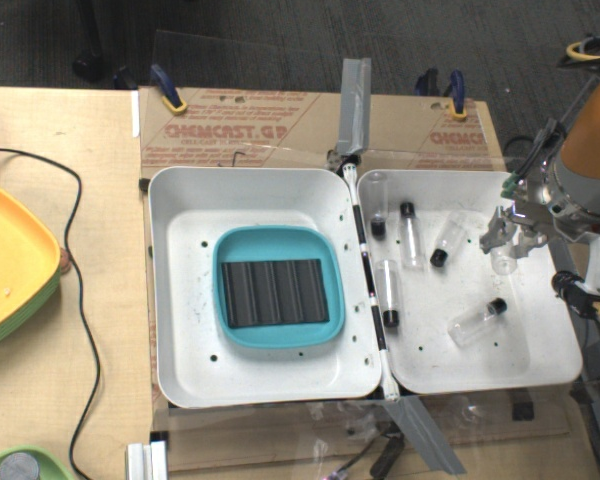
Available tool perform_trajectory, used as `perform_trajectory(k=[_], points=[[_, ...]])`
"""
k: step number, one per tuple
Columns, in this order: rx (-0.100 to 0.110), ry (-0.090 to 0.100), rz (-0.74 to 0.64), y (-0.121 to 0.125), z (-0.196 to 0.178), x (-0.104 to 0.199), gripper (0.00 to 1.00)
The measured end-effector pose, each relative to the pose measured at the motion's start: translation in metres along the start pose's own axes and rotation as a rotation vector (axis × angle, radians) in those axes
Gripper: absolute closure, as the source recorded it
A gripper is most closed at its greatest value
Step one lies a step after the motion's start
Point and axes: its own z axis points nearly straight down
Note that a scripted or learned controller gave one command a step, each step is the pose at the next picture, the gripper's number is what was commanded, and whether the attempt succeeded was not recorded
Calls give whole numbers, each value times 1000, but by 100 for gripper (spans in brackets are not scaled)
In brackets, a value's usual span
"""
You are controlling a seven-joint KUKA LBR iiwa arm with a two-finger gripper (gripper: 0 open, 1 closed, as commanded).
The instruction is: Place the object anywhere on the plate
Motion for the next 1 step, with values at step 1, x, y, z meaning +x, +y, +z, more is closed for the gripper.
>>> perform_trajectory(k=[1], points=[[0, 0, 0, 0, 0, 0, 0]])
